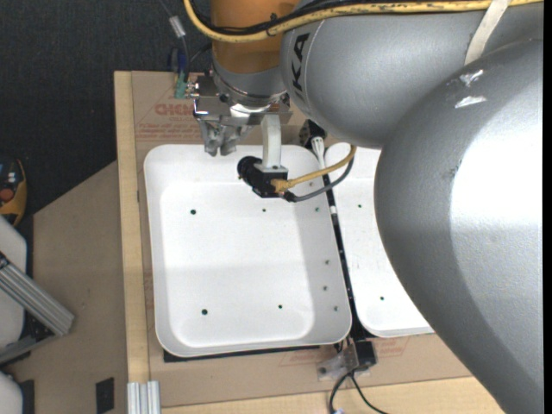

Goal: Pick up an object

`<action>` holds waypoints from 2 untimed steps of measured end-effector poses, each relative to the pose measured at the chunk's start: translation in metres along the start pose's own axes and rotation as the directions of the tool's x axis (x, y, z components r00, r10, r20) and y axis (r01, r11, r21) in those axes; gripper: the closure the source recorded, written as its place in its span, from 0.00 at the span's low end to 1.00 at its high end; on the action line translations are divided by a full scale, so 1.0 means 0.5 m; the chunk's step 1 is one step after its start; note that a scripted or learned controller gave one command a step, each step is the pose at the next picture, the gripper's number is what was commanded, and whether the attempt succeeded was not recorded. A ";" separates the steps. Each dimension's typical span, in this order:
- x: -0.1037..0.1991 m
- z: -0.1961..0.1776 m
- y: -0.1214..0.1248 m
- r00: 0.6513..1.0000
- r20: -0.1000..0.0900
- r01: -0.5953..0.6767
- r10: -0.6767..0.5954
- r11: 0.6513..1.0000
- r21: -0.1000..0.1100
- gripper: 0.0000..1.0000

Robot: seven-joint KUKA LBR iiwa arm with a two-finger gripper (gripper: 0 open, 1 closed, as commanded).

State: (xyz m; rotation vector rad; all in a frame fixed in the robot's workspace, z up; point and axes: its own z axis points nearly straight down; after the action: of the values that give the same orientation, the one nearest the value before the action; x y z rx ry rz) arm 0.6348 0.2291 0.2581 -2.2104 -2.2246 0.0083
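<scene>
My gripper [220, 142] hangs over the far rim of the left white bin [233, 257], near its back left corner. It points down from the orange band [259, 7] of the wrist. Nothing shows beneath its tips but the bin's white rim and floor. The grey arm reaches in from the right and hides most of the right bin [373, 266].
The two bins sit side by side on a brown board [134, 231] with a dark gap between them. Small dark dots mark the left bin's floor. Cables and a small connector [358, 356] lie at the board's near edge.
</scene>
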 end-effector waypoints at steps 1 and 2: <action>-0.009 -0.073 -0.025 1.000 -0.001 -0.005 0.005 1.000 -0.010 1.00; -0.009 -0.104 -0.073 1.000 0.000 -0.006 0.006 1.000 -0.004 1.00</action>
State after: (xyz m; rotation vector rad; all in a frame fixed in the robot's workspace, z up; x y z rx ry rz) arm 0.5988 0.2244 0.3103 -2.2186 -2.2205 0.0038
